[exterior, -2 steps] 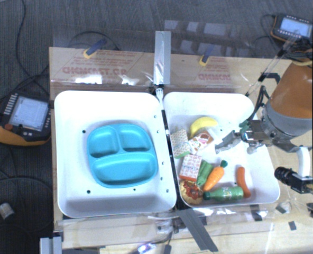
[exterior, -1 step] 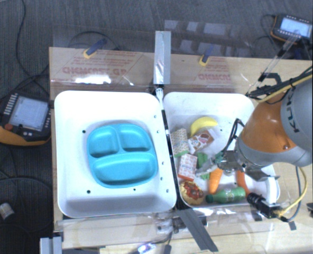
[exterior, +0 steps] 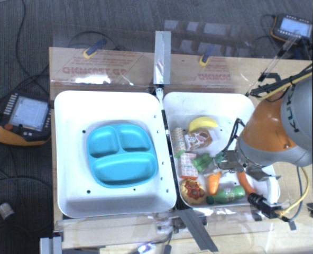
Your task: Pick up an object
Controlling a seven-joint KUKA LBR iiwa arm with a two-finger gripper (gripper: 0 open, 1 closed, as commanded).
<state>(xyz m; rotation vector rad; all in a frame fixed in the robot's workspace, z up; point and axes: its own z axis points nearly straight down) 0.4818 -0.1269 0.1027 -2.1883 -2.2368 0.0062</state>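
Observation:
The right bin (exterior: 246, 102) holds a pile of toy food. A yellow banana (exterior: 203, 123) lies at its far side, with a brown snack packet (exterior: 199, 139) below it and a pink wafer packet (exterior: 187, 164) nearer the divider. An orange carrot (exterior: 213, 182) stands beside a green leafy piece (exterior: 203, 162). A second carrot (exterior: 245, 181) lies to the right, and a green cucumber (exterior: 226, 196) lies along the near wall next to a red and yellow piece (exterior: 192, 189). My gripper (exterior: 223, 163) is low in this bin, just above the first carrot, and its tip is hidden among the items.
The left bin (exterior: 66, 142) holds a blue divided plate (exterior: 122, 155). A ridge (exterior: 167, 142) separates the two bins. The arm's orange band (exterior: 267, 126) and grey wrist cover the right bin's right side. A cardboard sheet (exterior: 109, 67) lies behind both bins.

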